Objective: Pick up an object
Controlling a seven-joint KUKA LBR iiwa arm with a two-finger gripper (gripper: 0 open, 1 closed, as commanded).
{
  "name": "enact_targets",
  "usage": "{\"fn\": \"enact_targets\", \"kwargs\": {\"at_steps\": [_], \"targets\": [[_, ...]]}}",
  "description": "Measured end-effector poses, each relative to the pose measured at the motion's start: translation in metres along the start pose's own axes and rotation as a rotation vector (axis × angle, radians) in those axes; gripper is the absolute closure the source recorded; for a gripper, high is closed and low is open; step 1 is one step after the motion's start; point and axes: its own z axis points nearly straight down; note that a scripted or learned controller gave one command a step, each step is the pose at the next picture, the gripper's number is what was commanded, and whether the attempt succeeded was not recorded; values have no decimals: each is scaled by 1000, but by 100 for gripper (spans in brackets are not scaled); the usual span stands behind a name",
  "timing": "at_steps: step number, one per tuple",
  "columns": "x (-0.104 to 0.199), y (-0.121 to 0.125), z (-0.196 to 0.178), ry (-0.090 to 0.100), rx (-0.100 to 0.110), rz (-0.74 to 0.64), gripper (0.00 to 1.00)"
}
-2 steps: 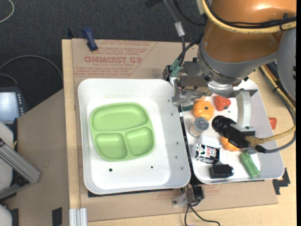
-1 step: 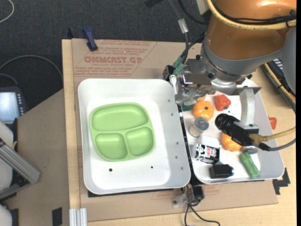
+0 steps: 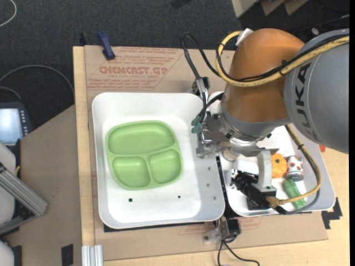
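The grey arm reaches in from the right, and its orange band hangs over the seam between the 2 white bins. The claw sits below that band, over the left edge of the right bin. The wrist hides it from above, so I cannot tell whether it is released or clenched, and nothing can be seen held in it.

The things to pick from lie in the right bin, just right of the claw. An orange thing sits nearest. A small can with red and white marks is touching it or just beside it on the right. A green stick-shaped thing lies below the 2, tilted toward the bin's near edge. The arm covers the rest of that bin.

The left bin holds a pale green plate with 3 compartments: 1 wide at the far side and 2 smaller at the near side. The plate lies flat and 2 small dark spots show on the bin floor near it.

Both bins rest on a brown tabletop printed with red lettering. A blue clamp grips its far left edge.
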Motion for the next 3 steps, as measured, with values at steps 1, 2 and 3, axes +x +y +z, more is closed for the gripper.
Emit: {"fn": "enact_targets", "kwargs": {"at_steps": [1,2,3], "targets": [[-10,0,-200,8,-35,-5,100],[62,-2,-247,8,-22,-12,100],[19,-2,-215,2,-9,1,100]]}}
